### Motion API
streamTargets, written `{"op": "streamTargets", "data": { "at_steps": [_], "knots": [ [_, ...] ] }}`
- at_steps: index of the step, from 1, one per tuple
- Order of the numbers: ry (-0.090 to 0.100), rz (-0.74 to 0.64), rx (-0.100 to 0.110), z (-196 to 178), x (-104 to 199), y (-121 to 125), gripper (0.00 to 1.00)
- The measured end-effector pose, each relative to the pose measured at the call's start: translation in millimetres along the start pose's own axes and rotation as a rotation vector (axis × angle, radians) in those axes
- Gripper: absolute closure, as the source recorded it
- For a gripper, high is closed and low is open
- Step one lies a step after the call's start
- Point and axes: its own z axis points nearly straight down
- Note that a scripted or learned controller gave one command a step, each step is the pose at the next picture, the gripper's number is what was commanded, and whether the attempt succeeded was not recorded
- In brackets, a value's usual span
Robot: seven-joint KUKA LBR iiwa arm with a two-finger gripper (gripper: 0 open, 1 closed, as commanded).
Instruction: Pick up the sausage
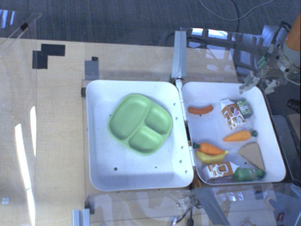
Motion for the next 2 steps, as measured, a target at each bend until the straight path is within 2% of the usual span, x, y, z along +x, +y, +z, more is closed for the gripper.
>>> {"op": "streamTargets", "data": {
  "at_steps": [1, 2],
  "knots": [
    [0.000, -0.039, -0.004, 127, 45, 12, 0.00],
    [0.000, -0.006, -0.007, 165, 98, 27, 0.00]
  ]
}}
